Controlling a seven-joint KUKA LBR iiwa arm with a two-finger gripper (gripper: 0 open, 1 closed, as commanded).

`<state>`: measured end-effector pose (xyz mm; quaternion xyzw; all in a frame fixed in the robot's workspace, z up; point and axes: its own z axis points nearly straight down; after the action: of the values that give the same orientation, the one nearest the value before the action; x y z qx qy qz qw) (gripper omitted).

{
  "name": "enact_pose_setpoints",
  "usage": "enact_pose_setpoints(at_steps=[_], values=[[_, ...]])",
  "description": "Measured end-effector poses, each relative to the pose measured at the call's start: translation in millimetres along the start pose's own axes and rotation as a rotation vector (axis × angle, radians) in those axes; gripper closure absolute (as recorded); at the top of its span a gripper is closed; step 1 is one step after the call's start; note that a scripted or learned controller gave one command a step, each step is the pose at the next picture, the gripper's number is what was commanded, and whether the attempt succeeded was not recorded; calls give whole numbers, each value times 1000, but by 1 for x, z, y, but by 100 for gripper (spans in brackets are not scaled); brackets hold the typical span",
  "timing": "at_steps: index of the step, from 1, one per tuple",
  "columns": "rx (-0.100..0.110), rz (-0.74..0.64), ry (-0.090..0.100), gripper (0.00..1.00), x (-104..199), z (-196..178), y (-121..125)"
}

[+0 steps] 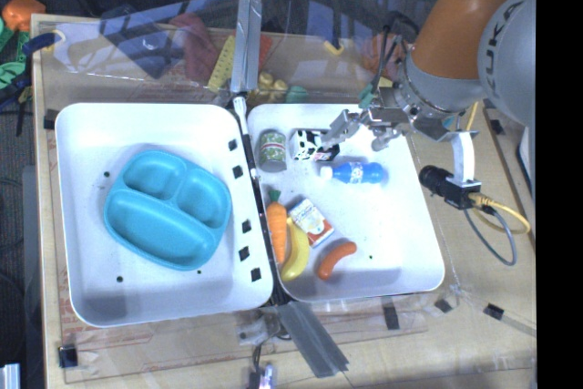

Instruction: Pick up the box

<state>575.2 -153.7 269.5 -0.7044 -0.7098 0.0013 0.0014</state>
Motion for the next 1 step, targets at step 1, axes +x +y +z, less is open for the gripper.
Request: enact_pose_setpoints(at_steps=[1], values=[[-3,102,0,0,58,121,-22]])
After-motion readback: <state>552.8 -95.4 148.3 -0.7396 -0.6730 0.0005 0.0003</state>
